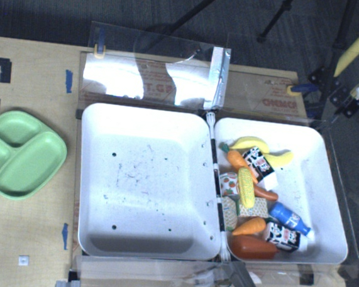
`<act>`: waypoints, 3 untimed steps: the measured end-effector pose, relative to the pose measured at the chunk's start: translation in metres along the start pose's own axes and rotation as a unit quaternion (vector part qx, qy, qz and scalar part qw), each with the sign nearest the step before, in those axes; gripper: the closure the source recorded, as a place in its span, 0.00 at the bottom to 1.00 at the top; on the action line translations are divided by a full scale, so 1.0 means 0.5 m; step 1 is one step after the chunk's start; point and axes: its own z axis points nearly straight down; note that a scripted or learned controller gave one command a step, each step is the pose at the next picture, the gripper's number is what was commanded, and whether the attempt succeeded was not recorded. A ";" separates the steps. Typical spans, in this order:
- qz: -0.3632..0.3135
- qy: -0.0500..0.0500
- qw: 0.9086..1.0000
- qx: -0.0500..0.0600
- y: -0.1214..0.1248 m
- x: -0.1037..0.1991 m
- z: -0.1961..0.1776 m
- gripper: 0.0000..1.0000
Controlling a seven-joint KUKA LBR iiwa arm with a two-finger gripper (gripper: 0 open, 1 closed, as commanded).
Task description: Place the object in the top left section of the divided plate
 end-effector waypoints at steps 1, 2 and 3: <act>0.127 0.001 0.992 -0.002 0.062 0.046 0.003 0.00; 0.174 0.000 0.985 0.000 -0.061 0.037 0.044 0.00; 0.211 0.001 0.978 -0.001 0.115 0.064 0.000 0.00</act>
